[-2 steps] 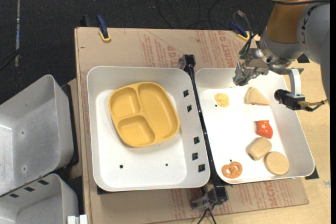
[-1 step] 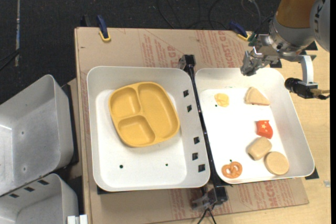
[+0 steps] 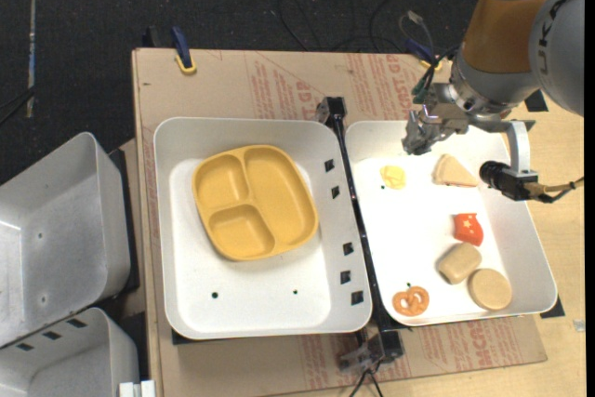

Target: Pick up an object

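Observation:
The right bin [image 3: 521, 228] holds several small food items: a yellow piece [image 3: 393, 177], a tan wedge [image 3: 454, 172], a red piece [image 3: 468, 228], a beige lump [image 3: 457, 262], a round tan disc [image 3: 490, 288] and an orange pretzel [image 3: 411, 300]. My gripper [image 3: 416, 140] hangs over the bin's far left part, just above and right of the yellow piece and left of the wedge. Nothing shows between its tips.
A yellow divided plate [image 3: 254, 201] lies in the left bin [image 3: 186, 293]. A black divider [image 3: 349, 209] runs between the bins. Grey plastic tubs [image 3: 56, 228] stand off the bench at left. A black cable part [image 3: 507, 178] hangs near the wedge.

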Motion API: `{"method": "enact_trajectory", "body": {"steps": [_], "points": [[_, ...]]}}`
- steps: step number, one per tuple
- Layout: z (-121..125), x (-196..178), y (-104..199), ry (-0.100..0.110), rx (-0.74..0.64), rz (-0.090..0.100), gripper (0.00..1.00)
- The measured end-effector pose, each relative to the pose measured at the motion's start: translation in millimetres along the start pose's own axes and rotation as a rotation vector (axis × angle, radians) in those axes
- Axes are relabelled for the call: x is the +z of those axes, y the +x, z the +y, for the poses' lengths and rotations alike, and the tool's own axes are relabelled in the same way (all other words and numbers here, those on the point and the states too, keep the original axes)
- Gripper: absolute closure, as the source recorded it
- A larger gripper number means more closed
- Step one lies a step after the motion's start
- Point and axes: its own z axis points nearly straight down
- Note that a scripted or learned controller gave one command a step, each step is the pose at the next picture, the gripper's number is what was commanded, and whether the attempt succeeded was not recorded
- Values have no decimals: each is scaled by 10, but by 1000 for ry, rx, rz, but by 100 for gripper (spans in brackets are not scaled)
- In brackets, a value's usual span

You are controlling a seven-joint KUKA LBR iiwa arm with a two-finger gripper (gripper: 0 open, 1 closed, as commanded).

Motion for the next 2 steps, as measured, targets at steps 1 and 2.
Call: {"method": "enact_trajectory", "body": {"steps": [1, 2], "points": [[-162, 5, 581, 0, -2, 1, 100], [-456, -22, 1136, 1, -3, 2, 100]]}}
